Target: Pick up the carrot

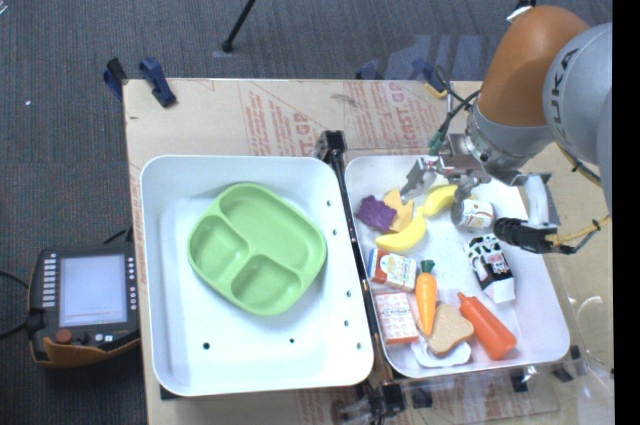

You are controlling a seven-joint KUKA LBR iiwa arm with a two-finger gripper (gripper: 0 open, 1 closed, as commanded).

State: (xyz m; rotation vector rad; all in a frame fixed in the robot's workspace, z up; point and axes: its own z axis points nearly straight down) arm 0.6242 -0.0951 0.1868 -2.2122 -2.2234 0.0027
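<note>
Camera view, looking down on the counter: your end effector (432,175) hangs over the far end of the right bin (545,313), above the bananas (412,228), and its fingers look spread apart with nothing between them. The carrot (426,298) lies nearer the front of that bin, green top pointing away from you, tip toward the front edge, well apart from the end effector. It looks like a light, stiff plastic toy, smooth and tapered, so it may slip; I'd take it across the thick middle of the orange body, not the narrow tip. Watch the crowding: a juice box (396,316) sits just beside it on the left, bread (450,331) touches near its tip, and an orange bottle (487,325) lies to the right. The gaps on either side look tight for fingers. The left bin (165,353) carries a green plate (257,248), well out of your way.
</note>
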